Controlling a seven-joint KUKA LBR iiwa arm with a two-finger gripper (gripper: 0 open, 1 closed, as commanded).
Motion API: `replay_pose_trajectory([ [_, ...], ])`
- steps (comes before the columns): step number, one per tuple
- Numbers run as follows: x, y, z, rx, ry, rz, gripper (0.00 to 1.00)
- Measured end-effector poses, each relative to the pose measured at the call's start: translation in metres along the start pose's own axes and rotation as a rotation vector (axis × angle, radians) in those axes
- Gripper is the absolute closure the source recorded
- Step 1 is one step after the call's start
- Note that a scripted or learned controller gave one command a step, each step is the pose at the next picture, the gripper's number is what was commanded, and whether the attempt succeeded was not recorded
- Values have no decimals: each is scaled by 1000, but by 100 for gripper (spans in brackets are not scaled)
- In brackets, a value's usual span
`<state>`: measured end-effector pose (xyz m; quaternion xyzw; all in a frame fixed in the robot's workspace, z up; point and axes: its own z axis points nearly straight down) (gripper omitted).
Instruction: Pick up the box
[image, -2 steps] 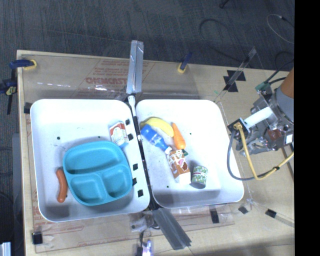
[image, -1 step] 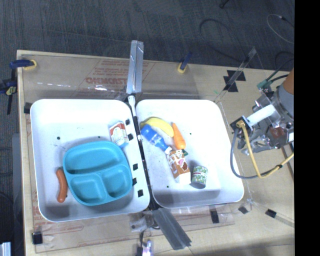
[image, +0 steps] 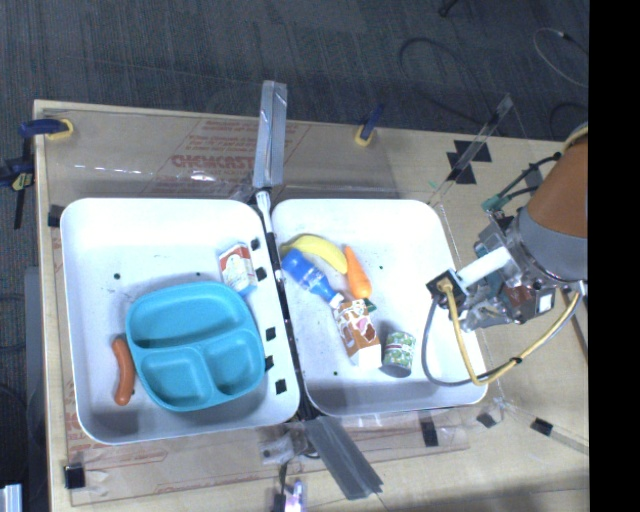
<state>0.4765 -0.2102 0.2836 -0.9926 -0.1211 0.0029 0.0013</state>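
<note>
Overhead, slanted — both bins (image: 100, 225)

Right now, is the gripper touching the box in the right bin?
Apart. The camera view shows the gripper at the right bin's right edge, with bare white floor between it and the box.

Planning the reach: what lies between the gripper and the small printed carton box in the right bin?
In the camera view, a green-labelled can lies between gripper and box.
</note>
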Motion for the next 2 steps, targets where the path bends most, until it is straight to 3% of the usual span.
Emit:
replay_pose_trajectory([
  [1, 0, 0, 19, 0, 2, -255, 100],
  [2, 0, 0, -65, -1, 4, -68, 100],
])
